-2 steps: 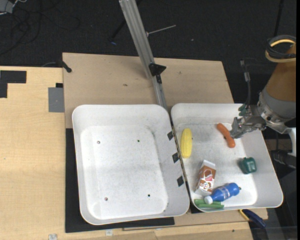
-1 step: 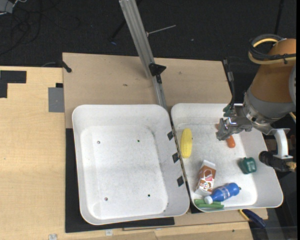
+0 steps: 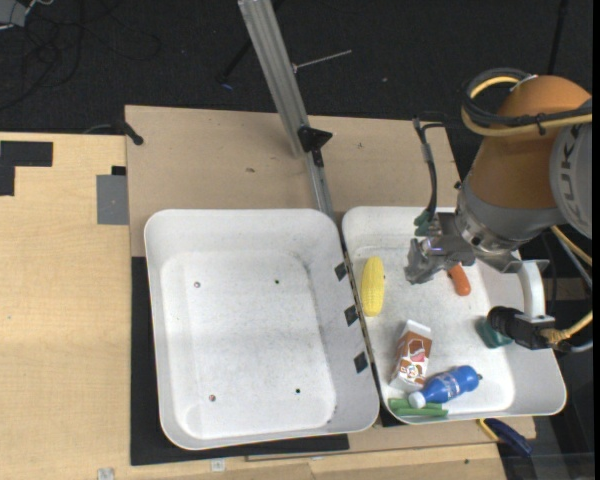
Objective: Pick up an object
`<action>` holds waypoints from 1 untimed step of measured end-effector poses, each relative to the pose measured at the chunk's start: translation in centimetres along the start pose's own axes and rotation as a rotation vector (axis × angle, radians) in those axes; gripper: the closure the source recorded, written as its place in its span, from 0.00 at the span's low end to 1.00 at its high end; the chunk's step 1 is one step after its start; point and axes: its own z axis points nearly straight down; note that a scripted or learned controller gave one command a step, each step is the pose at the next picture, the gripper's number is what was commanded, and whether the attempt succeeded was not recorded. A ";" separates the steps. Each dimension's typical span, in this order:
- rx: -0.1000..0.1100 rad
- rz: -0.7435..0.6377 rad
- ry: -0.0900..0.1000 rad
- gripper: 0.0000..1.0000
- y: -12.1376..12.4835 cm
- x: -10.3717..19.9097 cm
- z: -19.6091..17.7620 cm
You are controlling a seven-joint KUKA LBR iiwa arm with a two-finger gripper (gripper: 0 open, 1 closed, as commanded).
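On the left of the bench, 2 shallow white bins are placed side by side. The left bin is seen with a few small dark dots on its floor. The right bin carries several small things. Near its left wall a yellow corn cob is laid along the wall. Nearer to the camera, a small red and white carton is found, slightly tilted. Just beside the carton, at the near edge, a blue bottle is laid on its side, and a green object is seen touching it along the near rim. Further right, an orange carrot-like object is laid on the bin floor. The hand is positioned over the far part of the right bin, just left of the orange object and right of the corn. Whether its fingers are apart or together cannot be told, and nothing is seen between them. At the right side a dark green object is seen near the bin wall.
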 end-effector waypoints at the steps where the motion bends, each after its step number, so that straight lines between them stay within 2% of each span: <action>1: 0.001 0.000 -0.001 1.00 -0.7 5.4 1.2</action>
